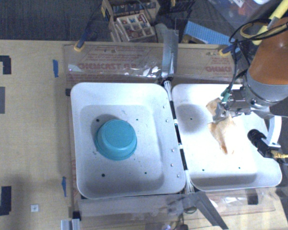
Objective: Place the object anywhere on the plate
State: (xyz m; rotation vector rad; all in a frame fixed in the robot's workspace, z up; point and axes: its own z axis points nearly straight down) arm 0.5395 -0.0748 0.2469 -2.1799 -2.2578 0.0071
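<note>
Two shallow white bins side by side on the tabletop [29,128]. In the left bin [81,99], a blue plate [116,139], round and seemingly turned upside down, left of the bin's middle. In the right bin [197,162], a tan, crumpled cloth-like object [222,131] stretching from the bin's upper middle down toward its centre. Well apart from the blue plate, across the shared bin walls. Directly above the object's upper end, the gripper [226,107], hanging from the grey arm [269,87] with its orange band [277,56]. Top of the tan object seemingly drawn up to the gripper, yet impossible to tell whether pinched or merely touched. At the right bin's right side, a black part [259,142] of the arm's gear.
</note>
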